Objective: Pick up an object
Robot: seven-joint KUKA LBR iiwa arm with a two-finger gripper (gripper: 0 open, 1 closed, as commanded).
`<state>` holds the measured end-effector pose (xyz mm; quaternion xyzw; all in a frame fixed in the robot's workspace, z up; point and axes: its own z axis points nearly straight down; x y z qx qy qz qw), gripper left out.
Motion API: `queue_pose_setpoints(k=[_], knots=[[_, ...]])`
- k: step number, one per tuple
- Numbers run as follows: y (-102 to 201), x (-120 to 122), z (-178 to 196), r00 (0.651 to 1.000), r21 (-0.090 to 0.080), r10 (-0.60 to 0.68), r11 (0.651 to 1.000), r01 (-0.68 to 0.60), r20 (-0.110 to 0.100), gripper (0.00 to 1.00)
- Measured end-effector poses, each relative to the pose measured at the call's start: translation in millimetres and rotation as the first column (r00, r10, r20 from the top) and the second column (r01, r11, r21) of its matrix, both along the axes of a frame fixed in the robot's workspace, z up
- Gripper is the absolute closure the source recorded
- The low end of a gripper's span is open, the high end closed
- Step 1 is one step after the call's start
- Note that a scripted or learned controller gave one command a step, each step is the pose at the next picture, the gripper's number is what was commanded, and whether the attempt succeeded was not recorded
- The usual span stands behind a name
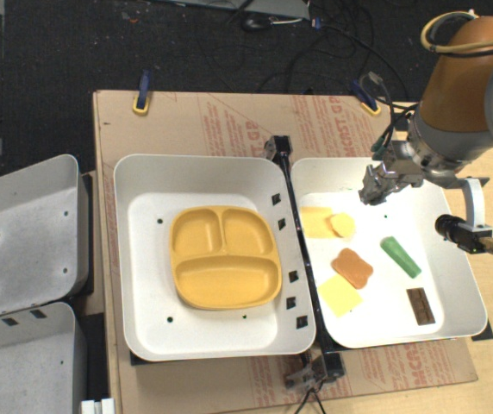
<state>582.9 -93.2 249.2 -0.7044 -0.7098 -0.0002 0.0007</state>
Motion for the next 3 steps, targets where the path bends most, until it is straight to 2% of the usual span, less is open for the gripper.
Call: queue_pose_setpoints(k=[1,3], knots=[[42,14,0,1.000,-0.001,-0.001,1.000,0.001,0.003,1.00],[154,57,-23,1.000,0.000,0.001,1.000,-0.001,0.003,1.00]])
